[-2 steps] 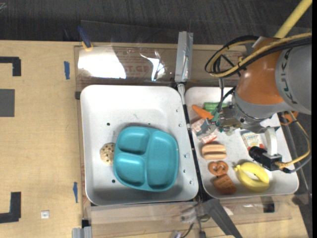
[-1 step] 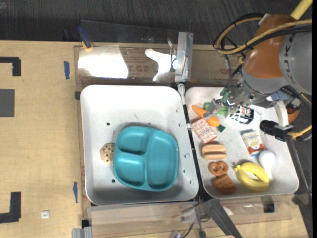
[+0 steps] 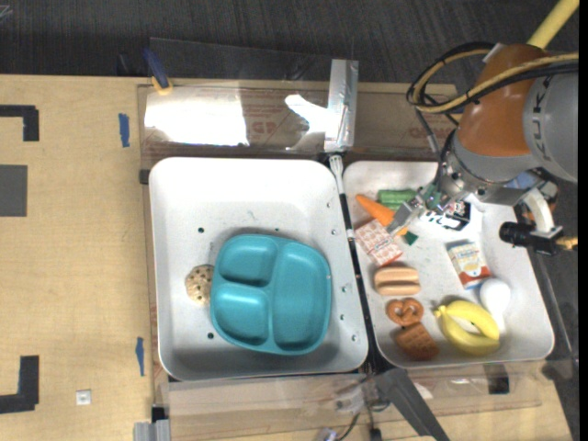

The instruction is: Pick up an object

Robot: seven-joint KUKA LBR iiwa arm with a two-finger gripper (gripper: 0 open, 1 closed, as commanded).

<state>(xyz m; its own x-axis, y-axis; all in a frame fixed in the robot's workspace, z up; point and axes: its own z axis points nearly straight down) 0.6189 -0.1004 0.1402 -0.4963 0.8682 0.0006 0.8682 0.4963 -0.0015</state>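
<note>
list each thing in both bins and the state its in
teal divided plate: right side up in left bin, compartments bare
cookie: flat, touching the plate's left edge
carrot: lying in right bin, beside the gripper
hot dog: lying flat
pretzel: flat
banana: lying on its side
egg: resting by the banana
small carton: lying down

We count two white bins: the left bin (image 3: 175, 191) holds one teal divided plate (image 3: 271, 292) and one cookie (image 3: 197, 284). The right bin (image 3: 537, 338) holds one carrot (image 3: 374, 209), one hot dog (image 3: 397, 279), one pretzel (image 3: 403, 311), one banana (image 3: 468, 326) and one egg (image 3: 494, 295).
</note>
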